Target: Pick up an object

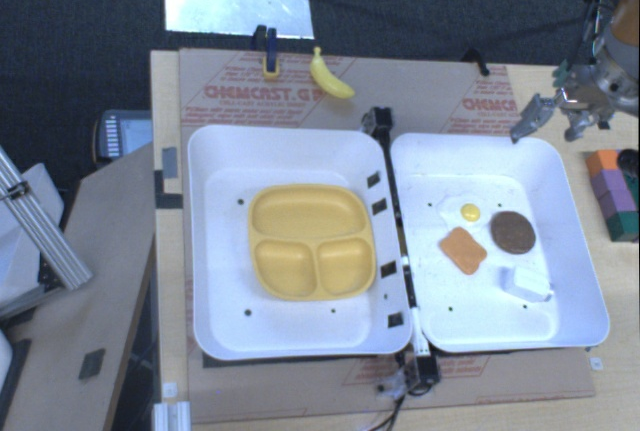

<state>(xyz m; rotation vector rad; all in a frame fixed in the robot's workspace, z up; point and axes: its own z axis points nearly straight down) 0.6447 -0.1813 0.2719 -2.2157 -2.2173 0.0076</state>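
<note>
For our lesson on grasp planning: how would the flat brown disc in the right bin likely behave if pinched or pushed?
The brown disc lies flat on the right bin floor, so it probably slides rather than rolls. Its low profile likely leaves fingers little edge to pinch. It looks thin and probably light.

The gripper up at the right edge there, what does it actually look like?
The gripper is a small cluster of silvery-grey metal with two thin grey fingers splayed outward like short prongs. Above it sits a pale, blurry body with dark cables running upward. It is partly cut off, so finer markings cannot be made out.
</note>
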